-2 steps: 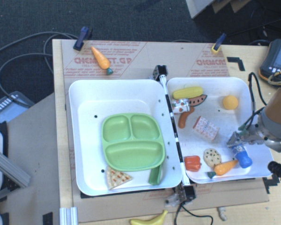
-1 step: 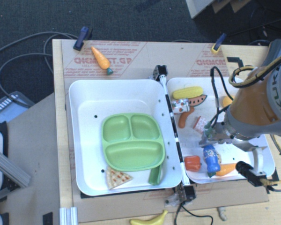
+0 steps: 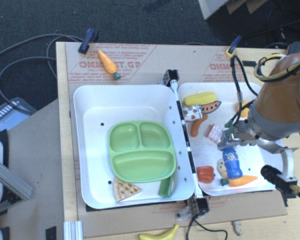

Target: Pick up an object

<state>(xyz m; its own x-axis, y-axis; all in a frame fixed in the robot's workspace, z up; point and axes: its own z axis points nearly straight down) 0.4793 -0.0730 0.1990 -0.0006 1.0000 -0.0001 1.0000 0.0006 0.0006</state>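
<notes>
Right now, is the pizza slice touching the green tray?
Touching. The camera view shows the pizza slice tucked against the green tray at its lower left edge, no gap.

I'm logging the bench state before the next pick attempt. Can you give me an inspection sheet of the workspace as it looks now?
Surface: cardboard-topped bench bearing left bin and right bin.
Job's things: right bin holds corn cob, watermelon slice, blue bottle, red piece, carrot.
Clutter: green divided plate and pizza slice in left bin; second carrot on the bench; banana at the front edge.
Grippers: end effector just above the blue bottle; finger state unclear.
Cables: black cable over right bin; cables on the floor, far left.
Surroundings: dark carpet.
</notes>
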